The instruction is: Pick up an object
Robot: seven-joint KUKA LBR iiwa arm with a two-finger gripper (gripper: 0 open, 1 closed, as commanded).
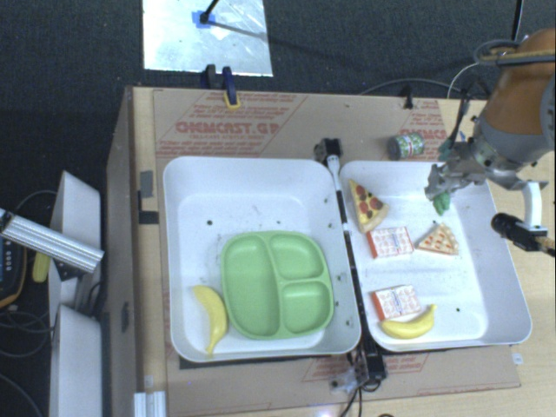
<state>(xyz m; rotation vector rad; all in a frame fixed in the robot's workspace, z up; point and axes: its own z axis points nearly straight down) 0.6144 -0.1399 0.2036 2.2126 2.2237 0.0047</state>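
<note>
So the gripper (445, 189) sits up at the far-right corner of the right bin (508, 315), and there's something small and green (444, 201) right at its tip. Could be an object pinched there, could be part of the tool – too small and blurry to call, so I can't tell whether the hand is open, closed, or carrying anything.

As for what's on offer: the right bin has a pepperoni pizza slice (366, 205) near its left wall, a second pizza slice (439, 241) more toward the middle, and a red-and-white packet (390, 242) between those two. Another red-and-white packet (397, 302) lies closer to the near edge, with a yellow banana (410, 324) just beside it. The left bin (187, 189) holds a green divided plate (276, 283) and another banana (211, 317) touching its left side. A small can (406, 145) sits outside the bins on the cardboard.

Progress-wise – I'd say the pick isn't confirmed. Nothing is clearly lifted, all the obvious toys lie flat in the bins, and the arm is near none of them except that green bit.
</note>
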